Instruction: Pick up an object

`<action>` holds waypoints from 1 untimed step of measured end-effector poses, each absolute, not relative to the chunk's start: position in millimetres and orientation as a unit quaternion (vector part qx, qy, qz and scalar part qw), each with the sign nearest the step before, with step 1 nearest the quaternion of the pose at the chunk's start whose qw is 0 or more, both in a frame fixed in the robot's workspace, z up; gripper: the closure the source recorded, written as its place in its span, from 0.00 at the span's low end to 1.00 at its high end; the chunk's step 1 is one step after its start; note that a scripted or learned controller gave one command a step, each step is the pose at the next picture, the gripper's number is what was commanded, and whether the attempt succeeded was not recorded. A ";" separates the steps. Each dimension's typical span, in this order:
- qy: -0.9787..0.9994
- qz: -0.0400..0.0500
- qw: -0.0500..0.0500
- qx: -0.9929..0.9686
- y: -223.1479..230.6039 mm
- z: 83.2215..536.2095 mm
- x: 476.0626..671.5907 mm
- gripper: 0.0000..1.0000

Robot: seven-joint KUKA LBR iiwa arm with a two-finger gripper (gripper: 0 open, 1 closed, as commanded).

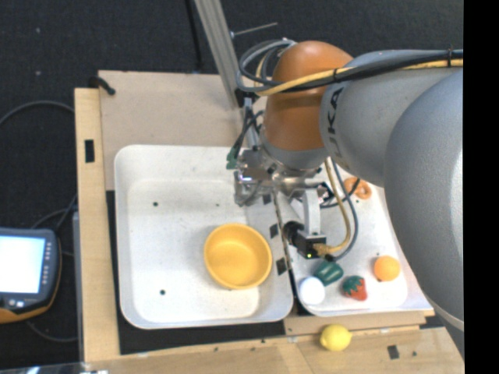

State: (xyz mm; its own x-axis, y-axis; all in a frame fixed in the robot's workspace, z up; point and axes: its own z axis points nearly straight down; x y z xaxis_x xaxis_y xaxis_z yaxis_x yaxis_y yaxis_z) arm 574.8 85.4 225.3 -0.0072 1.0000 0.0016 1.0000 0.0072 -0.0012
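Note:
A yellow bowl (238, 255) sits upright in the left white bin (156, 209), near its front right corner. My gripper (253, 184) hangs under the orange wrist band over the back right part of that bin, above and just behind the bowl. Its tip is hidden among metal parts and cables. In the right bin (366, 302) lie a green and white bottle-like object (320, 281), a red strawberry (355, 287), a small orange (386, 268) and an orange ring (361, 188), which the arm partly covers.
A yellow lemon (335, 337) lies on the bench outside the bins, in front of the right one. The big grey arm covers most of the right bin. A slanted metal bar (214, 29) rises behind the bins. A screen device (23, 275) sits off the bench at the left.

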 end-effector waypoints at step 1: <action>-0.707 -0.001 0.001 -0.707 83.0 225.5 575.5 0.00</action>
